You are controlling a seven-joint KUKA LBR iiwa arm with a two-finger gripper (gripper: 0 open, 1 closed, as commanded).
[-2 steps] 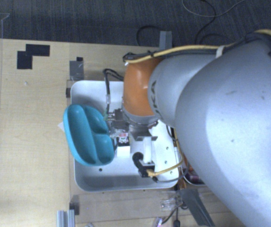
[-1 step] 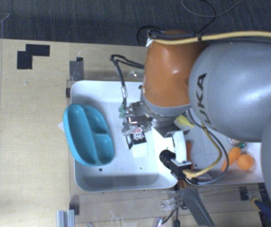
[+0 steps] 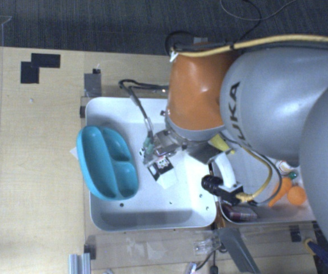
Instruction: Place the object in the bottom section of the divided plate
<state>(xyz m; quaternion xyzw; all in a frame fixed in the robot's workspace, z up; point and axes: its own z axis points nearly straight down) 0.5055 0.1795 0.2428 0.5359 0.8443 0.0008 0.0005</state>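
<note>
A blue divided plate (image 3: 108, 163) leans against the left wall of the left white bin (image 3: 147, 218), its sections bare. My gripper (image 3: 160, 163) hangs low over the middle of this bin, just right of the plate and apart from it. The wrist hides its tips, and I see nothing clearly held there. The orange band and grey arm cover the bin's right side.
The right bin is mostly hidden under the arm. Along its visible edge lie an orange round thing (image 3: 295, 194), a slim orange piece (image 3: 278, 190) and a dark bowl-like thing (image 3: 239, 213). Bare bin floor (image 3: 152, 201) lies below the gripper.
</note>
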